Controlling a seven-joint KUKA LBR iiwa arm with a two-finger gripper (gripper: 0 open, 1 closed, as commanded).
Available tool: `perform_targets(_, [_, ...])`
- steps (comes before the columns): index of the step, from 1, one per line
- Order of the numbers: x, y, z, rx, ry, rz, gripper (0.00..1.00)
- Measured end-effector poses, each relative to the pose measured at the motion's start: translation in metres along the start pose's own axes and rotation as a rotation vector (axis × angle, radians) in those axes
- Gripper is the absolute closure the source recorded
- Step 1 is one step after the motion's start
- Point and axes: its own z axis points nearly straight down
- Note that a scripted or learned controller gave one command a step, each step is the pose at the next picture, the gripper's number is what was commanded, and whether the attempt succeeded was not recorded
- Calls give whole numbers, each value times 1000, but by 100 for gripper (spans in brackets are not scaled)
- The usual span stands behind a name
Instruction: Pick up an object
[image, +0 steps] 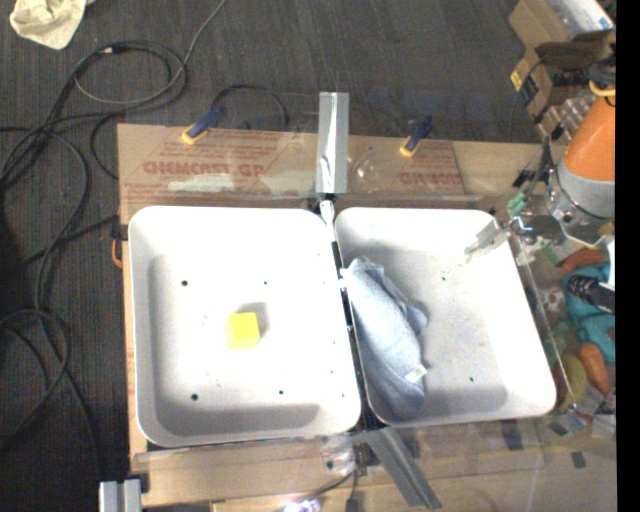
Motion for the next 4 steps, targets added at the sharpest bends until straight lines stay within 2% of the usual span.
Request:
perform_targets(1, [136, -5, 32, 1, 0, 4, 0])
perform_targets(2, [120, -7, 118, -9, -1, -142, 0])
perform_targets(3, [107, 45, 122, -17, -1, -207, 0])
perform_targets(4, [99, 75, 123, -8, 1, -219, 0])
